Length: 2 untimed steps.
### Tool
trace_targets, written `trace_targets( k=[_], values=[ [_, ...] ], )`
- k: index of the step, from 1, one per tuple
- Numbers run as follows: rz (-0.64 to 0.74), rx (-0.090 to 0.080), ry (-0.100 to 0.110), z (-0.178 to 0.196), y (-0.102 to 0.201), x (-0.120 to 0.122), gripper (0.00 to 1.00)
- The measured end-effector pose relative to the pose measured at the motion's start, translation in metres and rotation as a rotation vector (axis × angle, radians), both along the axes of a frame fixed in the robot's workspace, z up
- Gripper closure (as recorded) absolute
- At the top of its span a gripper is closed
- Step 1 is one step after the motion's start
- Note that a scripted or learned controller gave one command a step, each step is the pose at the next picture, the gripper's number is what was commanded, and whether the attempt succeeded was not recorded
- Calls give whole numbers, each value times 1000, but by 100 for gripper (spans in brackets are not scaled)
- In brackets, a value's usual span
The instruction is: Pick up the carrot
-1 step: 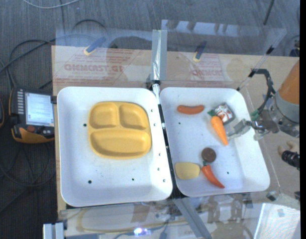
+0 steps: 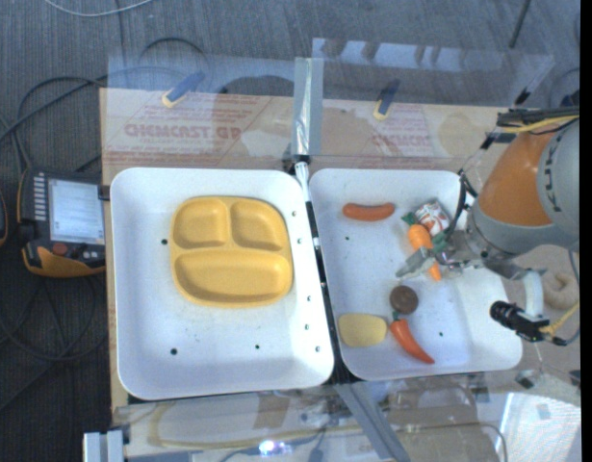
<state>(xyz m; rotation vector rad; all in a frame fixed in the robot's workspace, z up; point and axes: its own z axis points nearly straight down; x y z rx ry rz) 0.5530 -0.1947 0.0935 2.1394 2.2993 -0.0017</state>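
The carrot (image 2: 421, 238) is a small orange piece lying at a slant in the right part of the right bin (image 2: 469, 349), with a bit of green at its upper end. My gripper (image 2: 426, 260) is low over the carrot's middle, and orange shows on both sides of it. Whether it has hold of the carrot cannot be made out. The grey arm with its orange band (image 2: 520, 189) comes in over the bin's right rim.
Also in the right bin are a sausage (image 2: 369, 212), a white, green and red packet (image 2: 431, 214) touching the carrot's top, a brown disc (image 2: 403, 298), a yellow block (image 2: 362, 330) and an orange-red pointed piece (image 2: 411, 342). The left bin (image 2: 141, 354) holds a yellow divided tray (image 2: 232, 250).
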Motion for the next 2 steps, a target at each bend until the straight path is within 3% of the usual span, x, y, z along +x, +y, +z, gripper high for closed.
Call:
trace_targets(
  k=[1,2],
  values=[
    [0,0,0,9,0,0,100],
    [-147,0,1,134,78,-17,100]
  ],
)
